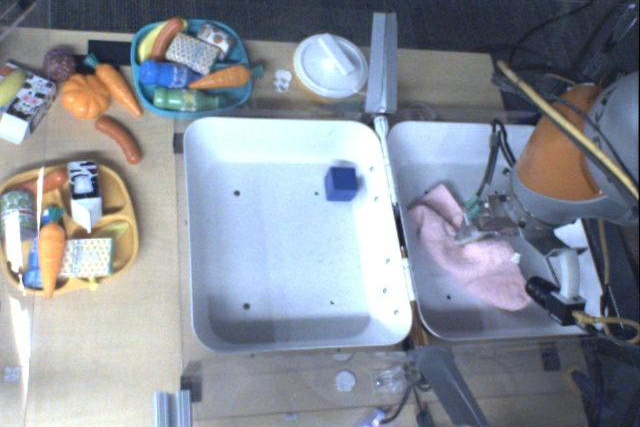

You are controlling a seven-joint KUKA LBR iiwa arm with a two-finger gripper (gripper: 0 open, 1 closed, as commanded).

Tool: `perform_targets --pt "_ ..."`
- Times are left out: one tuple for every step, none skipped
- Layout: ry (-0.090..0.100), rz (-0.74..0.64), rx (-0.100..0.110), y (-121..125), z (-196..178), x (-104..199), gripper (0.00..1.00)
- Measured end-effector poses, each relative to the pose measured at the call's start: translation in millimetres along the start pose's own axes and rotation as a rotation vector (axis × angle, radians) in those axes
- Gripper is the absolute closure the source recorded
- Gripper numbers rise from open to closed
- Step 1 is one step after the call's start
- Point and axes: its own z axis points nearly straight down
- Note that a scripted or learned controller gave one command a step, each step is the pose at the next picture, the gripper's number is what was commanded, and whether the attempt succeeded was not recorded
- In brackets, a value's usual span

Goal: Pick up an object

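A small blue cube (342, 182) lies in the left bin (250, 315), toward its upper right. A crumpled pink cloth (480, 267) lies in the right bin (440, 150), spreading from the middle to its near edge. My gripper (480, 223) is low over the cloth's upper part, at or very close to the fabric, with the grey and orange arm (565, 165) reaching in from the right. The cloth looks slightly bunched under the gripper.
A metal divider post (380, 65) stands at the back between the bins. On the bench to the left are a blue bowl of toy food (190, 65), a yellow plate of toys (70, 227), a toy pumpkin (82, 95) and a sausage (120, 140). A white lidded bowl (330, 65) sits behind the left bin.
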Motion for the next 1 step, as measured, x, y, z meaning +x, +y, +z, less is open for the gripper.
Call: perform_targets --pt "0.002 -0.135 0.019 73.4 -80.1 40.1 1.0"
